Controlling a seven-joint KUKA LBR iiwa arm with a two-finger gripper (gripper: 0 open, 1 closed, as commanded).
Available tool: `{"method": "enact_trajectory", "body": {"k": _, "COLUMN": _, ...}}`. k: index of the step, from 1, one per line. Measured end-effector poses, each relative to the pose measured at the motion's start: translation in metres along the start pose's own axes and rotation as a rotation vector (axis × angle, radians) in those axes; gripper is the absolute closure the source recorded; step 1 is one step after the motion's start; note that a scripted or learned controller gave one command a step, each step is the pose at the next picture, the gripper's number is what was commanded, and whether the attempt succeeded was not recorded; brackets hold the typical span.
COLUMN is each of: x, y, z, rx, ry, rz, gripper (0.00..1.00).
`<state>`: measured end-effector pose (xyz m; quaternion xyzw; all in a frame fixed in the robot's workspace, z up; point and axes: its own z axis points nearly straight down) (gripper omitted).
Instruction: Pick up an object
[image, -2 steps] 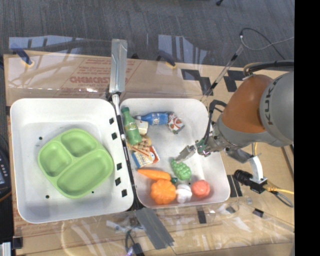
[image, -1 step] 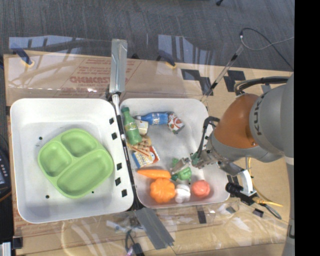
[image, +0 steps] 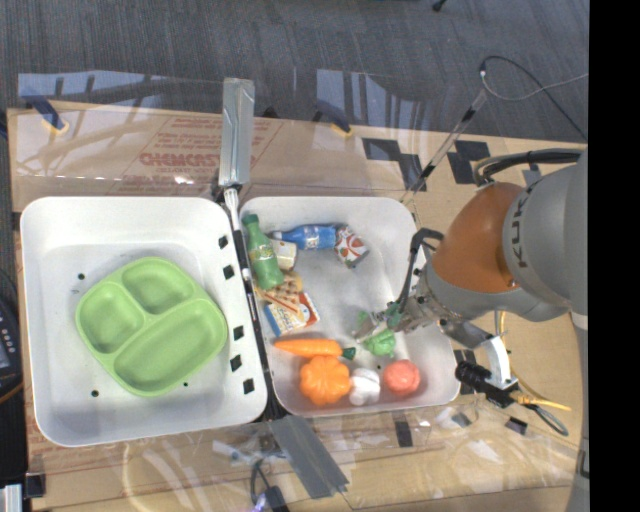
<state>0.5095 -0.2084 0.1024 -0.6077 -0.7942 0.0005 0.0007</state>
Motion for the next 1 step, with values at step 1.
{"method": "enact_trajectory", "body": {"k": 1, "x": 0.0289, "y": 0.0652, "z": -0.1056, "rx": -0.002, "ry": 0.0, "rz": 0.204, "gripper": 1.0}}
